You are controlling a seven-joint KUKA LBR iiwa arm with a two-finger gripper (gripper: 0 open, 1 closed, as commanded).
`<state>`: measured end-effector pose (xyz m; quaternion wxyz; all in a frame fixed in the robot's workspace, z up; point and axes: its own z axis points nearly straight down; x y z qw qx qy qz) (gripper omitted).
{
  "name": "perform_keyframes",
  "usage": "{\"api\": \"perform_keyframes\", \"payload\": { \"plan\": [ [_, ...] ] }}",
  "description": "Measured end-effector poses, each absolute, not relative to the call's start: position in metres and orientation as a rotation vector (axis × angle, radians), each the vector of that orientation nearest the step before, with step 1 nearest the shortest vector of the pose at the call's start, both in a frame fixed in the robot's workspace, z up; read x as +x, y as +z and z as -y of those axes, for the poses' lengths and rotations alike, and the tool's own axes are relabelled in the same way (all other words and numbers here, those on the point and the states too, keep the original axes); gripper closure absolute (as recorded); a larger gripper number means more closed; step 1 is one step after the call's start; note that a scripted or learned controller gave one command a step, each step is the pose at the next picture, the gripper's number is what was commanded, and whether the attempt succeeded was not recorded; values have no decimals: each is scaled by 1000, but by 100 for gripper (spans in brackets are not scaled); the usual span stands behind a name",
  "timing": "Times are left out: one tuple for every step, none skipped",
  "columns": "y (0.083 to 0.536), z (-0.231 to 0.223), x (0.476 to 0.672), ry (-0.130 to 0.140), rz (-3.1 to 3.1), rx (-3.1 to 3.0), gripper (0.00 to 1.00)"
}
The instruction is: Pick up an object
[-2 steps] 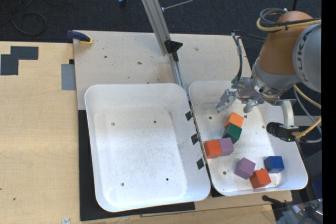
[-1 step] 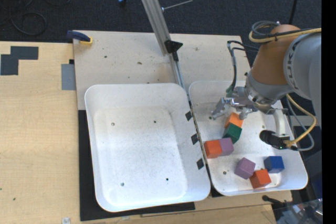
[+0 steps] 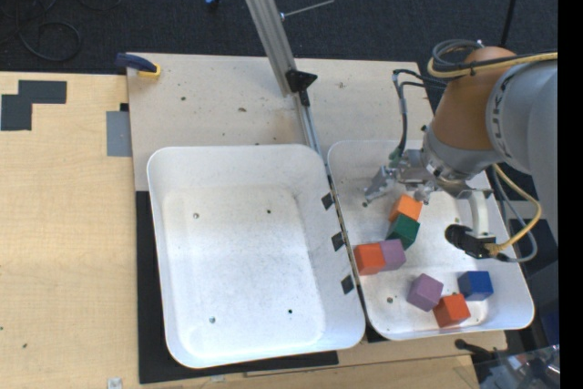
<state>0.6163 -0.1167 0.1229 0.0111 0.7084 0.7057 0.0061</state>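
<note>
On your left sits the left bin [image 3: 182, 187], bare white, so nothing there offers a target; everything worth grasping lies in the right bin [image 3: 519, 310]. Along its near-left side a red-orange cube [image 3: 369, 259] touches a lilac cube [image 3: 393, 253], and just above them an orange block [image 3: 407, 209] rests on or against a green block [image 3: 404, 230]. That stacked pair sits directly under the gripper [image 3: 406, 183], which I judge makes the orange block the likely pick, since it is topmost and least crowded. You cannot tell from this angle whether the hand is spread or closed, nor whether it touches the block. Further right, a purple cube [image 3: 424, 291], a red cube [image 3: 452, 311] and a blue cube [image 3: 475, 284] cluster near the front rim, well apart from the gripper.
</note>
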Motion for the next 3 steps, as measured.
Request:
{"api": "perform_keyframes", "payload": {
  "plan": [
    [132, 119, 617, 21, -2191, 2217, 100],
    [183, 112, 612, 2, -2224, 2218, 100],
    [216, 114, 612, 1, -2220, 2221, 100]
  ]
}}
